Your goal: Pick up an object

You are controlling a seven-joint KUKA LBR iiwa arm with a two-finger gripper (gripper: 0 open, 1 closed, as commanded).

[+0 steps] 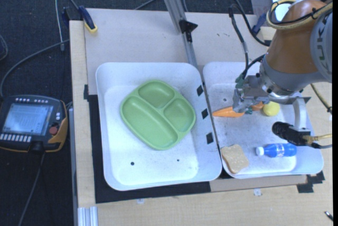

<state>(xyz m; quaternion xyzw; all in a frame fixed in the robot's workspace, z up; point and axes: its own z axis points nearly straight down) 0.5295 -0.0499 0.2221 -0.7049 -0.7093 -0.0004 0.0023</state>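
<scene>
Bread (235, 158) and bottle (277, 150) lie near; jaws' state hidden above carrot (227, 112).

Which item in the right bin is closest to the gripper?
The carrot, lying directly under the gripper. The lemon, bottle and bread lie farther off.

Little can be read here. On the grey arm (317, 45), up and to the right of the fingers, part of a brand name shows as the letters "KU" at the frame's edge. The teach pendant (33, 123) far left has a lit screen, its text too small to read.
</scene>
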